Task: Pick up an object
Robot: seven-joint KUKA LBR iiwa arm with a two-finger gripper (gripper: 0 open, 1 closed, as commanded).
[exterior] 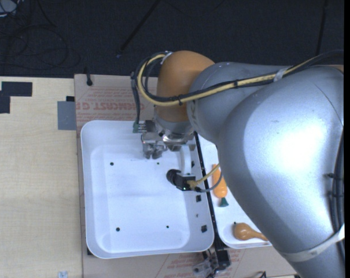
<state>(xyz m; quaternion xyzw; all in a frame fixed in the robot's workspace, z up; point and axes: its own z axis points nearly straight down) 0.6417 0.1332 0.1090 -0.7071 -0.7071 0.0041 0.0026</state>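
Jaws low over upper part of left shallow white plastic bin, spread or shut: can't tell. Orange pear-shaped toy w/ stem pointing right lies in right white bin, well apart, down-right of jaws

Grey arm reaches left, pincer lowered.

pale wooden bench, brown cardboard sheet on it, two white bins on top
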